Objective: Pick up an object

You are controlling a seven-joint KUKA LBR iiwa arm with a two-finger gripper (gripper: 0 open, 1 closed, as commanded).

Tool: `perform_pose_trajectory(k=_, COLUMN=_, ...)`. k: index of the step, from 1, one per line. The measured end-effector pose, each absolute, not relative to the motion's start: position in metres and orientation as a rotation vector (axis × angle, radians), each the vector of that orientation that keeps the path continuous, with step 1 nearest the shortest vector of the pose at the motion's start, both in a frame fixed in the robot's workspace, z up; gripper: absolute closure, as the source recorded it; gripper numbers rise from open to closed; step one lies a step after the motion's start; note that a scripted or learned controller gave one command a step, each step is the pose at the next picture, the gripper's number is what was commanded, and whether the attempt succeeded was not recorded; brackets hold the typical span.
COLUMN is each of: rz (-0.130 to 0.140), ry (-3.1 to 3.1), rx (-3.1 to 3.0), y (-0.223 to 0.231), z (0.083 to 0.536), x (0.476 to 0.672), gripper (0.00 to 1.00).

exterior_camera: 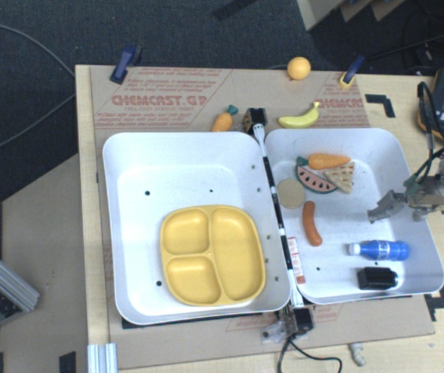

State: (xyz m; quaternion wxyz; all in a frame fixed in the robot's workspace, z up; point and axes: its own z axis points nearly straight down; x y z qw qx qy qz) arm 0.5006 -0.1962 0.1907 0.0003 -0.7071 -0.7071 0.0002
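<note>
Gripper (380, 210), finger state indiscernible, hovers in the right bin (377, 150) just above the blue bottle (379, 249).

A cardboard sheet (167, 99) printed in red is spread over the bench, and two white bins are set on it side by side. The left bin (128, 162) is largely taken up by a yellow tray (212, 255) with three compartments, placed toward 5 o'clock. The right bin (377, 142) is touched along its 9 o'clock edge by the left one. Blue clamps are fixed at the sheet's 11 o'clock (124, 63) and 1 o'clock (351, 71) edges. An orange ball (299, 68) is seen at 12 o'clock, a banana (299, 117) just below it, and a small orange toy (223, 121) near the bins' upper junction. A metal bar (0, 274) lies at 8 o'clock.
</note>
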Motion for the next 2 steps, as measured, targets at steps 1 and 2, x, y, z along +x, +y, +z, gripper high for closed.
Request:
perform_pose_trajectory(k=1, rz=0.003, ry=-2.218, rx=-2.219, y=-0.200, z=0.087, x=0.492, gripper=0.00)
perform_pose_trajectory(k=2, rz=-0.004, ry=-2.225, rx=-2.219, y=-0.124, z=0.085, x=0.562, gripper=0.00)
